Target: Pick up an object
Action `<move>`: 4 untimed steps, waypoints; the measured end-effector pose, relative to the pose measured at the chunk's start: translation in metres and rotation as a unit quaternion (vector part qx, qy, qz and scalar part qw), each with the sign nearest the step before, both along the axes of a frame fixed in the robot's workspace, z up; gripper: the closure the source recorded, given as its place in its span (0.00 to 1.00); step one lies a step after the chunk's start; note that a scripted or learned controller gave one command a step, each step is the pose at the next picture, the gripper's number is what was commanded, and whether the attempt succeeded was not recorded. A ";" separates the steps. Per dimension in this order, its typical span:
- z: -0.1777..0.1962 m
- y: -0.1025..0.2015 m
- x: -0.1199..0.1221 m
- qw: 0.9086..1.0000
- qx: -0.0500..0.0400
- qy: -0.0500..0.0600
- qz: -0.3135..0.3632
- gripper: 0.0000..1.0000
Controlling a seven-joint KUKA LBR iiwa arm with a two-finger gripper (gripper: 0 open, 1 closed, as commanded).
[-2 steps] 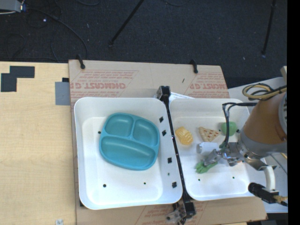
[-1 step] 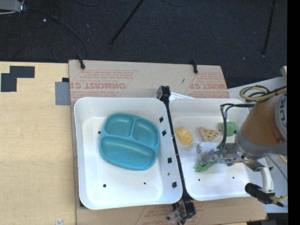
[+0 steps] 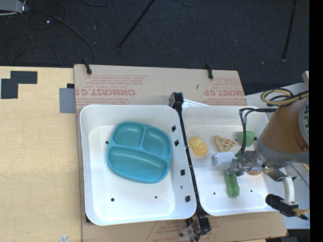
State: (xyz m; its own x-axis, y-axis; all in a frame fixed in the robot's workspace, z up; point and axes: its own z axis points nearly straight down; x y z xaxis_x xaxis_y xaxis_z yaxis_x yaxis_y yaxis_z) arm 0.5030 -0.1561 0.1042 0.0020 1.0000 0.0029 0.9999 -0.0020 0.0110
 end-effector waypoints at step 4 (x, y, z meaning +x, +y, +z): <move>0.113 0.105 0.019 1.000 0.000 0.006 0.004 1.00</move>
State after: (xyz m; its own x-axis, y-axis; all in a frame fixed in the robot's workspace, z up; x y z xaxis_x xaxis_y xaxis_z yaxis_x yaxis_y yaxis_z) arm 0.5224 -0.0512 0.2173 -0.0060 1.0000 0.0025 1.0000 0.0060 -0.0020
